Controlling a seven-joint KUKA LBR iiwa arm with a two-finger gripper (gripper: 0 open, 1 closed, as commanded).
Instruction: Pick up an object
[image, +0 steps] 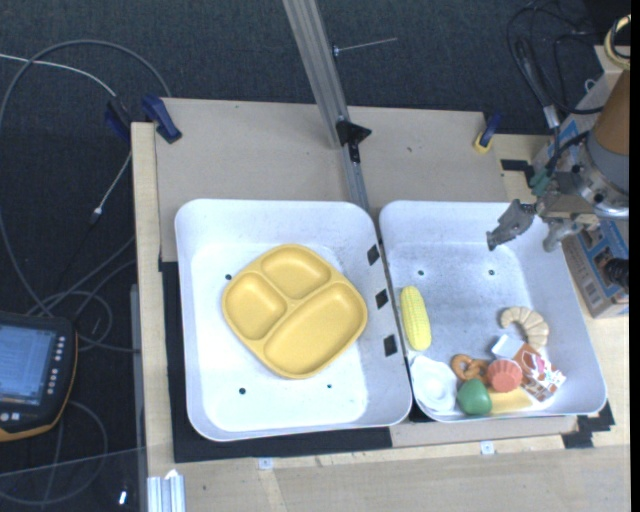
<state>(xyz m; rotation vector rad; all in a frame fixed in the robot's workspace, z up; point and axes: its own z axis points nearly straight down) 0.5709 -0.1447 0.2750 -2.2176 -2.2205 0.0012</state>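
Note:
My gripper (528, 232) hangs over the far right corner of the right bin (450, 250), its two dark fingers spread open with nothing between them. Well below it lie the toy foods. A yellow corn cob (415, 317) rests by the bin's left wall. A tan croissant (525, 323) sits toward the right wall. A pretzel (467, 367), a red round piece (504, 376), a green fruit (475, 398), a white dish-like piece (433, 381) and a patterned pink item (543, 378) crowd the near right corner.
The left bin (200, 250) holds a yellow three-section plate (294, 310). A metal post (325, 70) rises from the bench behind the gap between the bins. Blue clamps (160, 118) sit at the bench's far corners. Cables and a tablet (30, 372) lie off to the left.

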